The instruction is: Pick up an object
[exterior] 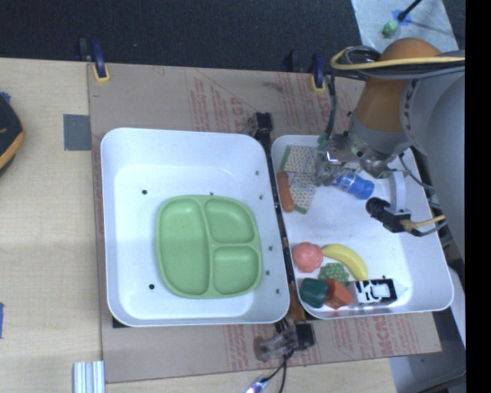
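Here, gripper low in right bin, grip state unclear, beside blue cylinder, curved banana, round peach.

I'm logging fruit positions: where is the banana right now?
The banana lies in the right bin, toward its near end, just right of the pinkish-red ball and above the black-and-white block.

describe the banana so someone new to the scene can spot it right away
Look in the right white bin, at its near end. The banana lies just right of a pink ball and above a green block; it is the only yellow, curved item there.
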`<state>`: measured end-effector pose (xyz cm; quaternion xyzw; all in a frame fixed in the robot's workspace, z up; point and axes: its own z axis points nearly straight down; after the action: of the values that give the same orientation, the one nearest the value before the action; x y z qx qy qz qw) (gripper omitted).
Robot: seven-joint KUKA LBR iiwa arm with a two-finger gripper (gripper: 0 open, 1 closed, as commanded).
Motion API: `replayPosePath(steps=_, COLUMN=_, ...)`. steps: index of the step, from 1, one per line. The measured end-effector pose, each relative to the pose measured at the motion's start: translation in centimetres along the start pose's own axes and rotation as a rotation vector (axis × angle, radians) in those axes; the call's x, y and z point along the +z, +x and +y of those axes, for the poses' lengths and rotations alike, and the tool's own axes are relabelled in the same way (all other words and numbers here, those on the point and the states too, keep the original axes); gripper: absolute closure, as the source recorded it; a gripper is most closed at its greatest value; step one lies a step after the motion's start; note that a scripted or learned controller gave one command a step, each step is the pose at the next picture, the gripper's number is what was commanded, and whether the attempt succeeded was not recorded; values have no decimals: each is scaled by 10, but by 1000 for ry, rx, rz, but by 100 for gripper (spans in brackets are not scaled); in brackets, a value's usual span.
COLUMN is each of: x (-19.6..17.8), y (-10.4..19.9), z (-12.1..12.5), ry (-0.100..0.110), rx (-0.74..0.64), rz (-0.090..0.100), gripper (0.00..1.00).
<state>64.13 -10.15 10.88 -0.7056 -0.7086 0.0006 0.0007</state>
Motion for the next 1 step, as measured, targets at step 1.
replayPosePath(steps=1, x=-15, y=-38, z=-62, ry=1, rx=1, rz=-1, gripper=100)
